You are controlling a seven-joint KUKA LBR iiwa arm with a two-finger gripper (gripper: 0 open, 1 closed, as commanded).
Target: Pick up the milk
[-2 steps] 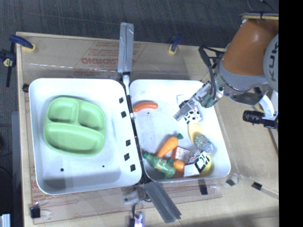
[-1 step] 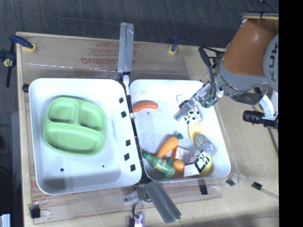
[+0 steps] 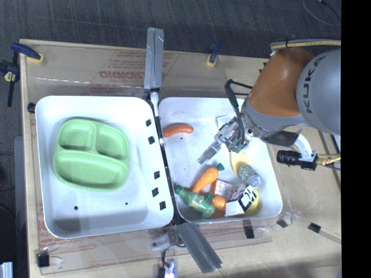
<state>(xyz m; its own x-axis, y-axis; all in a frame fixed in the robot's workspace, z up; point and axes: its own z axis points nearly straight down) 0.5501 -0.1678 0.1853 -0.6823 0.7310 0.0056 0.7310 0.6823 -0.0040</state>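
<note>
You see the gripper point(image 3: 213, 150) poised empty over the right bin point(image 3: 191, 112), finger state indiscernible; milk point(image 3: 246, 197) lies ungrasped in the pile, pickup remains.

The arm point(image 3: 301, 97) is cut off at the picture's 3 o'clock side, and its bulk hides the right bin's point(image 3: 191, 106) 2 o'clock corner. The gripper point(image 3: 223, 143) is too small and blurred for the set of its tips to be read. At the bin's 5 o'clock corner the milk point(image 3: 248, 198) lies in a heap with a carrot point(image 3: 206, 179), a green bottle point(image 3: 194, 198) and a banana point(image 3: 239, 162), each partly covering the next, so their outlines and the carton's print cannot be made out.
</note>
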